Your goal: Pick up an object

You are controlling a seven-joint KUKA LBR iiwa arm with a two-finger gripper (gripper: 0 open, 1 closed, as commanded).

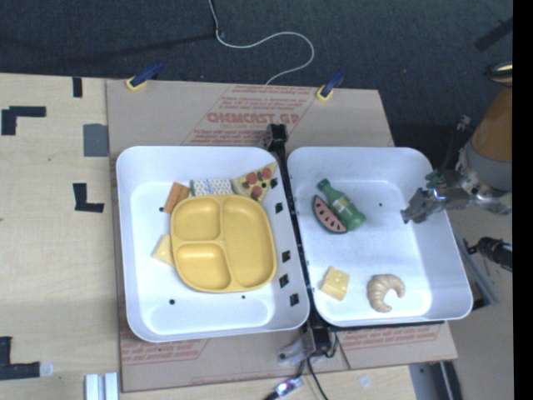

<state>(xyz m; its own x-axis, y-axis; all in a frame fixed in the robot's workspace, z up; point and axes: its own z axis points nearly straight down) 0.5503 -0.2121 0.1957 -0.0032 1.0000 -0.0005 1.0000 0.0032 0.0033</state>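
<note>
Camera view: we note the table point(50, 223) carrying a cardboard sheet point(241, 111), on which two white bins sit side by side, touching along their inner walls. The left bin point(133, 248) holds a yellow divided plate point(223, 242) that covers most of its floor. Several flat pieces lie partly under the plate's far and left edges: an orange piece point(176, 195), a pizza slice point(256, 179) and a pale yellow wedge point(161, 248).

The right bin point(441, 282) holds four things. A green bottle point(341, 205) lies on its side near the far left part, touching a watermelon slice point(328, 215) just beside it. A croissant point(386, 290) lies near the front wall, with a cheese block point(336, 282) near it to the left, apart from it.

The arm point(495, 144) enters from the right. Its hand point(419, 205) hangs above the right bin's right side, well apart from all four things. Nothing sits between its fingers; we cannot tell whether they are open or closed.
</note>
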